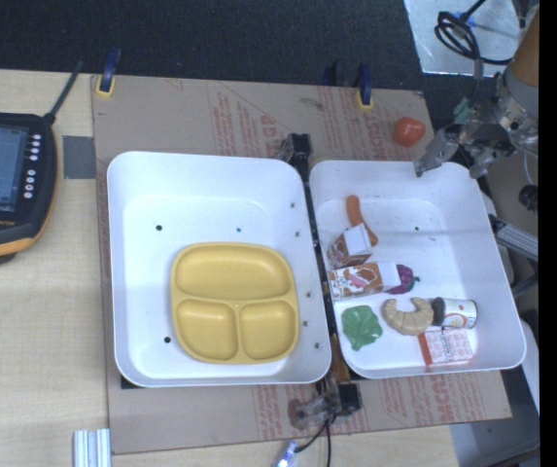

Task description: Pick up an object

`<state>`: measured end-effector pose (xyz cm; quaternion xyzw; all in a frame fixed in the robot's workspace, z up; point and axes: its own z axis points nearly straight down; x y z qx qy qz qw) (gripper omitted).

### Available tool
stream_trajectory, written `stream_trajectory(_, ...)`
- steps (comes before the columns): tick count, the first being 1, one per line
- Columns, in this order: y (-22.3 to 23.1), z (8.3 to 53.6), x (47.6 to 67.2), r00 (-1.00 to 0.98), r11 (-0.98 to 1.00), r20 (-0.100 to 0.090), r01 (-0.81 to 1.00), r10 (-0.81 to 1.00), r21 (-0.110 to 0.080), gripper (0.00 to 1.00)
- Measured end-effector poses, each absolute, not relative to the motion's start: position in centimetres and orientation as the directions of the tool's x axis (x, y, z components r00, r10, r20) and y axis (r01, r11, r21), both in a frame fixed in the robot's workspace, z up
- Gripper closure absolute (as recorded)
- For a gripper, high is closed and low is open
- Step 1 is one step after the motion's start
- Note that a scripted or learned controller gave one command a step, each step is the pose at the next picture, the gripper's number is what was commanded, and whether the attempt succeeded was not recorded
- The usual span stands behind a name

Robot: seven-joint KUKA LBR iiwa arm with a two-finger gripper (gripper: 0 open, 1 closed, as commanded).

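The right bin (472,222) holds several small items along its left and front parts. Among them are an orange sausage (357,214), a brown and white carton (349,248), a flat box (358,280), a purple eggplant (402,278), a green leaf shape (361,327), a croissant (408,315), a can (457,312) and a red and white packet (448,347). My gripper (455,157) hangs over the bin's back right rim, far from these items. It is open, with its fingers spread and nothing between them.
The left bin (142,193) holds a yellow three-part tray (234,302). A red tomato (409,130) lies on the cardboard behind the right bin, just left of the gripper. A teach pendant (1,183) sits at the far left.
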<state>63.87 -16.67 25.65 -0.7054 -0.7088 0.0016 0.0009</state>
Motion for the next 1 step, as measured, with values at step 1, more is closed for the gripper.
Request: stream_trajectory(1, -10.06, 17.06, 63.82, -0.006, 0.006, -0.001, 1.000, 1.000, -0.006, 0.00)
